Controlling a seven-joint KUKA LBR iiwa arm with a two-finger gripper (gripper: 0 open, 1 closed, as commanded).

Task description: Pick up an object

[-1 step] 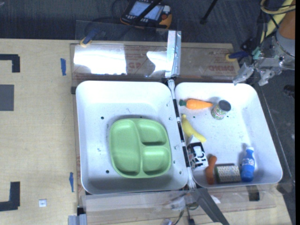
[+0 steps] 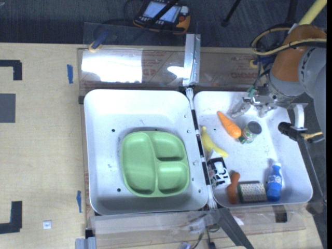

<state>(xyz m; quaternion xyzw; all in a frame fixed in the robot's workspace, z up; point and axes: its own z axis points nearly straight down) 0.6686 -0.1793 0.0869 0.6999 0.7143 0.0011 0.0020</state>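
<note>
Jaws first: you cannot tell from this slanted view how wide they stand, since the metal parts of the gripper [image 2: 250, 104] blur together against the white, and nothing can be seen caught between them. Treat it as holding nothing for now.

The gripper hangs over the far end of the right bin [image 2: 282, 152], and every candidate lies in that bin. Closest are the carrot [image 2: 229, 124], just to the gripper's near-left, and the small jar [image 2: 250, 133], almost directly toward you from it; the two lie just beside each other and may be touching. The banana [image 2: 211, 143] rests against the wall between the bins. The blue bottle [image 2: 274, 181] and the brush [image 2: 248, 191] crowd the near end, and a black-and-white card [image 2: 219, 172] lies at the near-left corner.

Your best bet is probably the carrot (short reach, slim body, some free floor on its far side). Turn the wrist so the closing line runs across its width, not along it, and centre on the thick middle rather than the tapering tip, which would likely squirt out. Come straight down, and mind the jar: a jaw landing on it could knock both away.

I would leave the banana alone, as the wall gives one jaw no room. The green plate [image 2: 154, 162] in the left bin [image 2: 104, 118] looks too wide and flat to pinch.
</note>
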